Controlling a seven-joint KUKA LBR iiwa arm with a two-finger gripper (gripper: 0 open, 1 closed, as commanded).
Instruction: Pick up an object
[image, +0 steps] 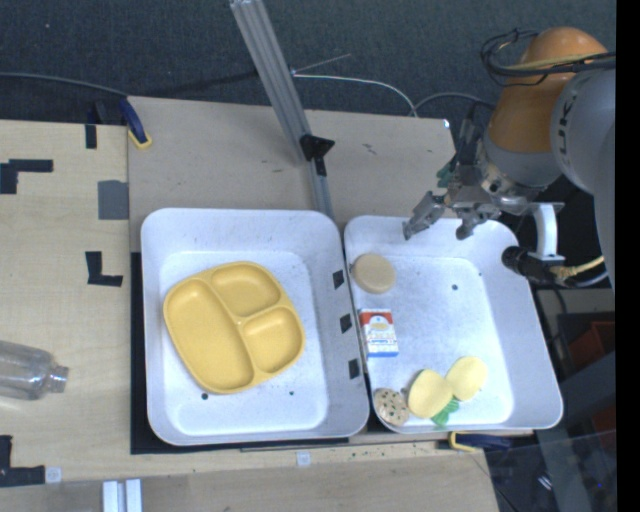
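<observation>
We see the arm (545, 100) enter from the upper right of the frame, grey with an orange band, partly cut off by the right edge. Its gripper (440, 224) hangs over the upper rim of the right bin (520, 330). The two fingers are spread apart, released, with nothing between them.

Right bin contents, from upper left to lower centre:
- A round tan disc (373, 272) lies near the bin's upper left corner, below and left of the gripper and apart from it.
- A small carton (380, 333) lies along the left wall, at mid-height. We note a red upper panel and a blue lower band on it; the print is too small for us to read any brand or wording.
- A cookie (390, 404) with dark specks sits at the lower left corner.
- Two yellow rounded items (446, 387) lie just right of the cookie, touching each other. A green piece (446, 411) shows under them, mostly hidden; we cannot identify it.

The left bin (160, 240) holds a yellow divided plate (232, 325) with three compartments.

On the bench at the left edge of the frame, a clear plastic bottle (28, 372) lies on its side, cut off by the frame. A grey metal rail (275, 75) runs down from the top centre towards the gap between the bins.
</observation>
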